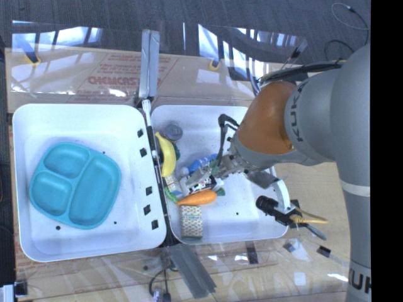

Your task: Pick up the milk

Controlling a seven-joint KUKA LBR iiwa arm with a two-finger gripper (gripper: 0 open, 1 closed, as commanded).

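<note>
One fixed camera is looking down from above the bench at a slant, taking in both white bins [25,168] side by side, with the grey arm [327,118] reaching in from the right, fairly close.

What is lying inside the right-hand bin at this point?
In the right bin: a banana, a carrot, a patterned carton, a small grey round item, and a blue-and-white item under the claw. The arm covers the bin's right part.

The arm [327,115] bears part of "KUKA" lettering.
</note>
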